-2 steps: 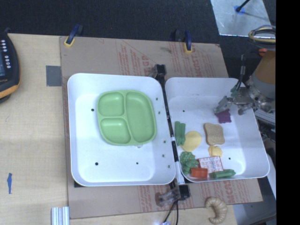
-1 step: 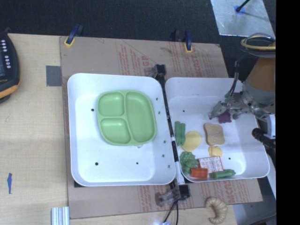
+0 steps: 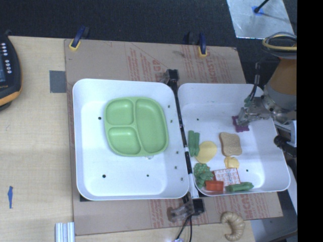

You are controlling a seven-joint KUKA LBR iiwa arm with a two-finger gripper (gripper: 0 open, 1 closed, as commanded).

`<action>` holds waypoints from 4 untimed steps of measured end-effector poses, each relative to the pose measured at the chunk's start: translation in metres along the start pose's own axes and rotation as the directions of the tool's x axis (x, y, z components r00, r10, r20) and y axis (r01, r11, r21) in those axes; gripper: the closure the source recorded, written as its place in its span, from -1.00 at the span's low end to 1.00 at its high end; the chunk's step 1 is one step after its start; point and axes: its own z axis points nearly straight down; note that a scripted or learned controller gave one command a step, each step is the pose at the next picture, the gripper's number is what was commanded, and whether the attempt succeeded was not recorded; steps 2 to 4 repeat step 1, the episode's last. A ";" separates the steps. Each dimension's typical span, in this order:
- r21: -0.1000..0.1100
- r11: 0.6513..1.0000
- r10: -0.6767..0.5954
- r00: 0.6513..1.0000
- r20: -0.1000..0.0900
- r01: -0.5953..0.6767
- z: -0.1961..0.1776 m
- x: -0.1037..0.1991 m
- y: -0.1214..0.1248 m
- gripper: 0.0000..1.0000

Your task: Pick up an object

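I'm reaching into the right bin (image 3: 262, 183) from its far right side, pincer (image 3: 248, 116) low near the bin's back right corner. Right under it sits a small purple piece (image 3: 241, 124), touching or nearly touching the tips. Whether it sits between them, I can't tell, and I can't tell how wide the pincer stands either; it's too small and dark from up here.

The rest of the pickings crowd the bin's front half: a bread slice (image 3: 231, 144) just beside a yellow round piece (image 3: 207, 150), a small yellow bit (image 3: 231, 162) below the bread, a green pod (image 3: 193, 139) along the left wall, and at the front edge a leafy green (image 3: 202, 173), a red piece (image 3: 214, 186), a printed packet (image 3: 227, 175) and a green bean (image 3: 239, 187). The left bin (image 3: 91, 180) carries a green divided plate (image 3: 136, 126).

Risks, as I judge them: the purple piece looks small and sits off to one side, so closing could nudge it away or pinch only an edge, and it would slip on the lift. The bin wall is near too; a drift right could catch it.
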 end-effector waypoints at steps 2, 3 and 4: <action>0.001 1.000 0.000 1.000 0.000 0.000 0.000 0.000 0.000 -1.00; 0.001 1.000 0.000 1.000 0.000 0.000 0.000 0.000 0.000 -1.00; 0.001 1.000 0.000 1.000 0.000 0.000 0.000 0.000 0.000 -1.00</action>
